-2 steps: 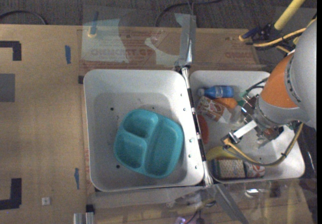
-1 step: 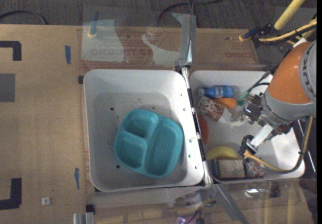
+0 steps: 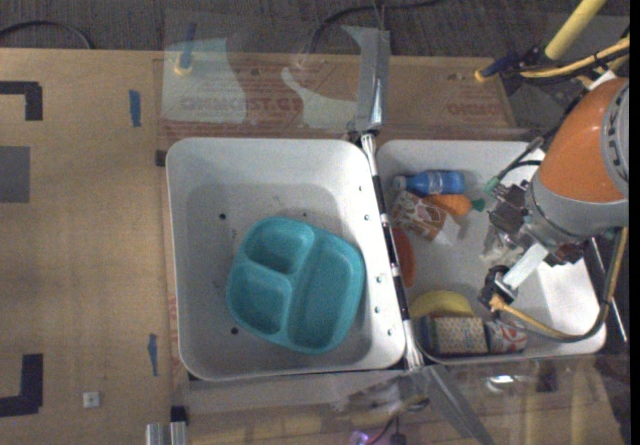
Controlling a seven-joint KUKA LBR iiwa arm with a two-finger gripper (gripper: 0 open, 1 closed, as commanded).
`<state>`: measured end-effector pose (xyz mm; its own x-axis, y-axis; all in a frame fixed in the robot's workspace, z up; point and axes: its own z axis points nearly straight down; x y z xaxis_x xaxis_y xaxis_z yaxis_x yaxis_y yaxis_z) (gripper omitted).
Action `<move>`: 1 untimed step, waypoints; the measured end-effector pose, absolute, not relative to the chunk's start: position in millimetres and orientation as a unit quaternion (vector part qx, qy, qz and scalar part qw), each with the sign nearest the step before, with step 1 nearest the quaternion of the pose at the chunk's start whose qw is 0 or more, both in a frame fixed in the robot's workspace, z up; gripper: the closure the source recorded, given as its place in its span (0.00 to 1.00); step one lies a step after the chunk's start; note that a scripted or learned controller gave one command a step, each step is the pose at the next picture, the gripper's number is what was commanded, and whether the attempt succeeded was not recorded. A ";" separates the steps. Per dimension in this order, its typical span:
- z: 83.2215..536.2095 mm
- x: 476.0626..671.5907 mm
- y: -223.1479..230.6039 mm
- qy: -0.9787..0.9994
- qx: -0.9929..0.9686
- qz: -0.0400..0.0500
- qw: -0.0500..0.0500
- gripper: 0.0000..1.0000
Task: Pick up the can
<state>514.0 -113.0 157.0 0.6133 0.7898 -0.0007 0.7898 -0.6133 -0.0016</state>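
Gripper, jaw state not discernible, hangs low in the right bin, just above the can. The can lies on its side against the bin's six o'clock wall, a yellow item at its eleven o'clock. A blue bottle lies at twelve o'clock. The left bin holds a teal divided tray, well apart, leaving the approach unobstructed.

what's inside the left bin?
The left bin holds one teal divided plate, three compartments, nothing in them. The plate covers part of the bin floor; what lies beneath it can't be seen.
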 end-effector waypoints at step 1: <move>256.5 506.2 -109.5 -0.528 -0.849 0.000 0.000 1.00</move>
